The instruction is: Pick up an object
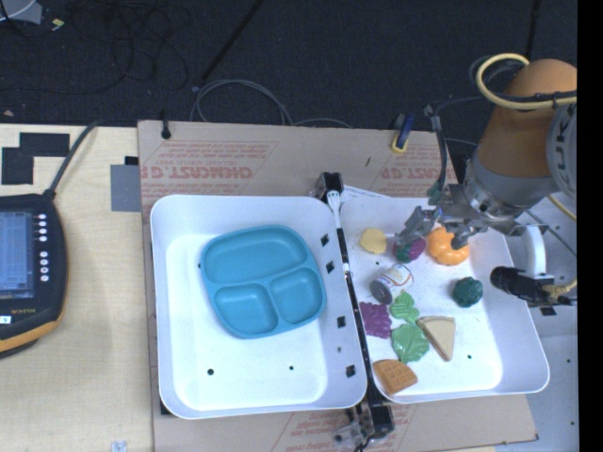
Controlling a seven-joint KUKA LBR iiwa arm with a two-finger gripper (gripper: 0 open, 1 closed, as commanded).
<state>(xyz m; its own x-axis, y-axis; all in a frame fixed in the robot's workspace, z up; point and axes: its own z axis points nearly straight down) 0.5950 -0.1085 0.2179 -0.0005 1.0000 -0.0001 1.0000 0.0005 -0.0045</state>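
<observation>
Looking down on the worktop [85,149], we see two white bins side by side: the left bin [179,347] holds a blue divided tray [262,281], and the right bin [513,365] holds the small toy foods. Our gripper [435,229] hangs low over the right bin's far end, its dark fingers spread wide with nothing between them; one tip sits just beside a purple piece [409,250], the other by an orange fruit [447,247]. Nearby lie a yellow piece [374,241], a dark green ball [467,292], green leaves [408,332], a purple cluster [375,319], a tan wedge [439,334] and a brown biscuit [396,376].
</observation>
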